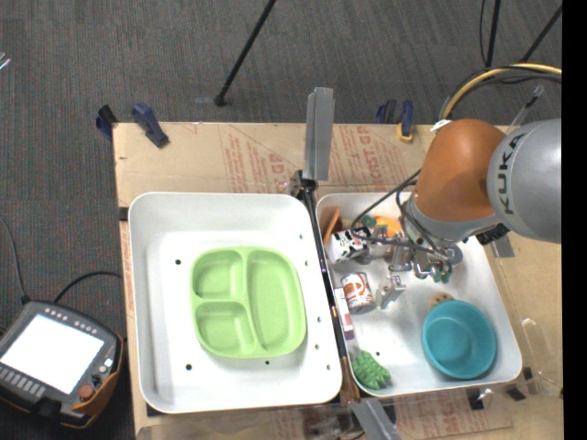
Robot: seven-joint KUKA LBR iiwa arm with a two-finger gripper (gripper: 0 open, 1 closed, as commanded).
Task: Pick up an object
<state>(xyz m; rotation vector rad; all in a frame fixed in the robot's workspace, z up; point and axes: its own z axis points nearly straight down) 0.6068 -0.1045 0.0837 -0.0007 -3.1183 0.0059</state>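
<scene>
Two white bins sit side by side. Left bin holds a green divided plate. Over the right bin, the gripper hovers — fingers apart, empty — a small can just at its 9 o'clock.

One fixed camera is looking down at a slant from above the bench, taking in both white bins at middling range.
</scene>
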